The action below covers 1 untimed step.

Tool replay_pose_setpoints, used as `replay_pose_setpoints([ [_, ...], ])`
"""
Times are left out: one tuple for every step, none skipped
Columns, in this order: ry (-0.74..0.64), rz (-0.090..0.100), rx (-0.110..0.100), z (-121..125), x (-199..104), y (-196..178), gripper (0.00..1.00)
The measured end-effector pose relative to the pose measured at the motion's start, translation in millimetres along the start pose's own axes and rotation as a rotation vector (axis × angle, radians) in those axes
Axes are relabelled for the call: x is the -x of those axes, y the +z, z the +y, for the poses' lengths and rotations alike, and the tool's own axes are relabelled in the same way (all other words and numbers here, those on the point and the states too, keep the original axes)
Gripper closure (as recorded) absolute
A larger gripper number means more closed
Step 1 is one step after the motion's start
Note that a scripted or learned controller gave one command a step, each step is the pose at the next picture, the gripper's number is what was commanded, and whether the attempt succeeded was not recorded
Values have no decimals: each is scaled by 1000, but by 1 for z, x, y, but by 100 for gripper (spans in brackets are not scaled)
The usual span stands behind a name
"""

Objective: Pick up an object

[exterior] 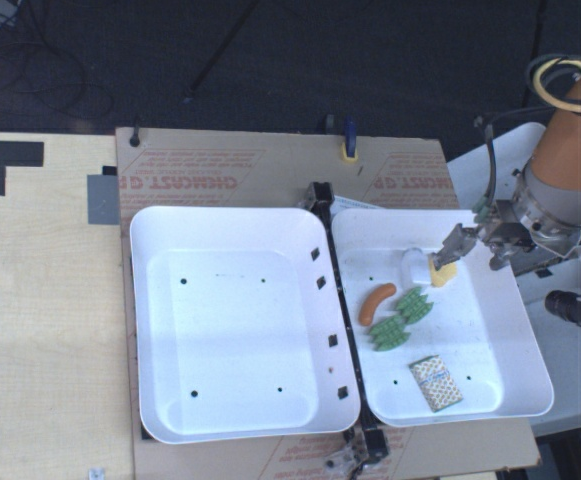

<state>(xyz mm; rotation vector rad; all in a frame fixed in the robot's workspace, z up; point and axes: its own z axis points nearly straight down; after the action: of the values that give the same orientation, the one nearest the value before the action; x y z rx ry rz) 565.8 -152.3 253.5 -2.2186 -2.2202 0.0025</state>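
My gripper [469, 259] reaches in over the upper right part of the right bin [530, 368]. It is open, with bare bin floor showing between the two fingers. A small yellow object [444, 273] lies at the tip of the left finger [454, 243], touching or just under it, not between the fingers. Next to it sits a pale translucent object [414, 264]. An orange sausage-shaped object [376, 302] lies near the bin's left wall, with two green pieces [401, 321] beside it. A patterned packet [436, 382] rests near the front.
The left bin [155, 318] stands beside the right one, joined by a black divider with clips [332, 298]. Both rest on a cardboard sheet [230, 173] on the wooden bench. Cables and the arm's base crowd the right edge.
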Motion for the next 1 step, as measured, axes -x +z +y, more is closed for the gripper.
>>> replay_pose_setpoints([
  [0,1,-6,-3,7,65,0],
])
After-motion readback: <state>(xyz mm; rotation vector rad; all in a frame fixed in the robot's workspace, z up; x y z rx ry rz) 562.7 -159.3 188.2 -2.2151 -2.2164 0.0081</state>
